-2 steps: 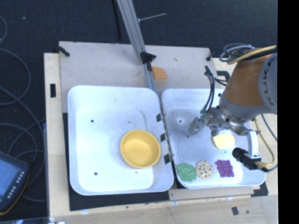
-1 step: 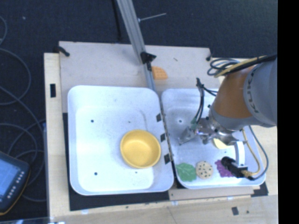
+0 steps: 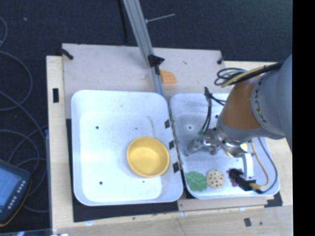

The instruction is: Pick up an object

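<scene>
The claw [image 3: 193, 148] hung low in the right shallow white bin [image 3: 183, 107], above a green leaf-shaped object [image 3: 196, 180]; I cannot tell its grip.

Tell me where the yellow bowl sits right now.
The yellow bowl sits in the left bin, toward its lower right, close to the divide with the right bin.

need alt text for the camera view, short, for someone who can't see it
A grey and orange robot arm reaches from the right into the right white bin, its gripper above a green object and a cookie. The left bin holds a yellow bowl.
</scene>
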